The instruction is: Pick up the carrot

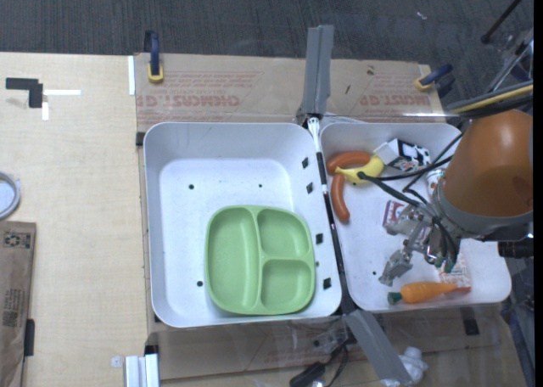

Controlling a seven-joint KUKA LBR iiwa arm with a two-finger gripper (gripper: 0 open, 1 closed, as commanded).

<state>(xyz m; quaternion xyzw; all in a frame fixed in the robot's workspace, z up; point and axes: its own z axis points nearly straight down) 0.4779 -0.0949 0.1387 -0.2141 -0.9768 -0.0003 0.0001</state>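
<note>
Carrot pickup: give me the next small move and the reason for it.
Probably shift the gripper a little toward the bench's near edge and lower it. The carrot lies flat by the near wall of the right bin, just beyond the fingertips, with nothing between the fingers yet.

My metal two-finger gripper [397, 268] hangs low in the right shallow white bin [365, 292], just above the orange carrot with a green tip [428, 292]. A red sausage [341, 197] and yellow banana [358, 174] lie further back. The left shallow white bin [170, 207] holds a green divided plate [259, 260].
</note>
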